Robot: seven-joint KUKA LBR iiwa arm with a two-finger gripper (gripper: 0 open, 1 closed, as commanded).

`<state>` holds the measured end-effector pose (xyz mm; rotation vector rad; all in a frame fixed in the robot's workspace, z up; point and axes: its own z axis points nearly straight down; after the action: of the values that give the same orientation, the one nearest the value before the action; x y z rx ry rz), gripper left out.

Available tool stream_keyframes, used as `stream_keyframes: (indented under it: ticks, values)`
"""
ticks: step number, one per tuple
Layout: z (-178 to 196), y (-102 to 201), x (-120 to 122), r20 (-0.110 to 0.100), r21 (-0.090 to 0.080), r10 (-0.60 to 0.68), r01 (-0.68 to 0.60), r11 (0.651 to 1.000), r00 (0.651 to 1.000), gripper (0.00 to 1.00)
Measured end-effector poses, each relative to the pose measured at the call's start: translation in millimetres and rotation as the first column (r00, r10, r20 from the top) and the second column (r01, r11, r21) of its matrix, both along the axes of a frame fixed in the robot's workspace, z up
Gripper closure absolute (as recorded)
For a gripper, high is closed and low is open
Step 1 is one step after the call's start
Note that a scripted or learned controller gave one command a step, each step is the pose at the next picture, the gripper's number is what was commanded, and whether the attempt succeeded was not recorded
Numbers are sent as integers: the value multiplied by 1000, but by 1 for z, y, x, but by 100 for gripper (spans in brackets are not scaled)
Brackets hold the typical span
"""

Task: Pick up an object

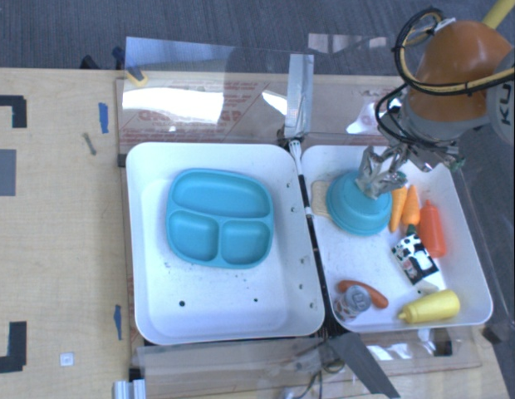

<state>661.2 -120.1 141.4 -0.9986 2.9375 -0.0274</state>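
Pale wood bench (50, 223), blue tape marks, grey carpet beyond. Left bin (149, 306): blue divided plate (218, 217). Right bin (469, 273): blue bowl (355, 208) under the gripper (380, 175); claw state impossible to tell. Alongside: carrots (404, 206), yellow squash (429, 307).

A pale wooden bench top (50, 248) is lying under dark grey carpeted floor (199, 7), glare shining off a clear plastic sheet (199, 98) behind.
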Motion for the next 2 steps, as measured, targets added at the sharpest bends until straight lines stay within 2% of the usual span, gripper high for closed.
stream_keyframes:
  ticks: [1,2]
  values:
    - [-5,-17,-9,9,-4,41,-41,999,999,100]
    - [-10,-16,-11,0,0,43,-43,999,999,0]
